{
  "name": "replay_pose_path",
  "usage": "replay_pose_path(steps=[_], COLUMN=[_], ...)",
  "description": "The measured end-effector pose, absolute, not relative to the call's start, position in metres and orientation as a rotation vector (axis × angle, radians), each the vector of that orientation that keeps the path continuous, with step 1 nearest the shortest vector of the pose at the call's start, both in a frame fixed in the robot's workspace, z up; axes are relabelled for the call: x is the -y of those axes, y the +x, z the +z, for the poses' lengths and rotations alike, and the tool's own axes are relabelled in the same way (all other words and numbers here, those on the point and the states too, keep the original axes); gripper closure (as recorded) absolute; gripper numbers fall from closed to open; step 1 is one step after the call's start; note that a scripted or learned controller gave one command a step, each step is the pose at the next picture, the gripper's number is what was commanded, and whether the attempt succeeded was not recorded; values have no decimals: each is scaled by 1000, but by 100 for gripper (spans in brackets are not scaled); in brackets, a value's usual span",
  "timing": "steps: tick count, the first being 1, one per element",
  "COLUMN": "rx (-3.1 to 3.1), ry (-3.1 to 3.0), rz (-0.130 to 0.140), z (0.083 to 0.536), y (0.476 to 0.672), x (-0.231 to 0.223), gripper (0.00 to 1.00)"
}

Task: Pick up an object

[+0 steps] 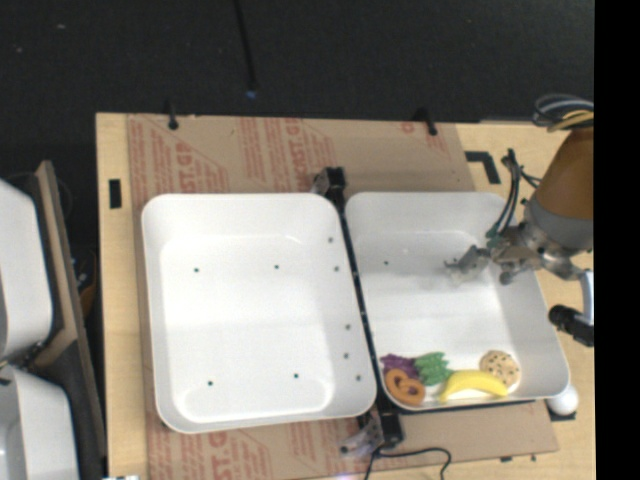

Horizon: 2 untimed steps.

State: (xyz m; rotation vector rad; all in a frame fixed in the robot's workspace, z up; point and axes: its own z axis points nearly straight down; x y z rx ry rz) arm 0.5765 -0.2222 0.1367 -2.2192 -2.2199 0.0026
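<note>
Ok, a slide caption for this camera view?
Claw poised over the right bin, apart from the toy banana, cookie and grapes clustered at its near edge.

A single fixed camera hangs above the desk (120,268) and looks down at a slant, far enough back to take in both white bins whole. The left bin (180,228) lies toward 9 o'clock, the right bin (420,218) toward 3 o'clock, where the arm (570,183) enters. Dark floor fills the 12 o'clock side.
</note>
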Motion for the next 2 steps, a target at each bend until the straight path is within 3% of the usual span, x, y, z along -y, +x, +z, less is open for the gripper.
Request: replay_pose_path(steps=[1, 2], rx=[2223, 2224], ry=[-2223, -2225], rz=[-2, -3], z=[150, 195], y=[578, 585], x=[223, 223], gripper=[100, 100])
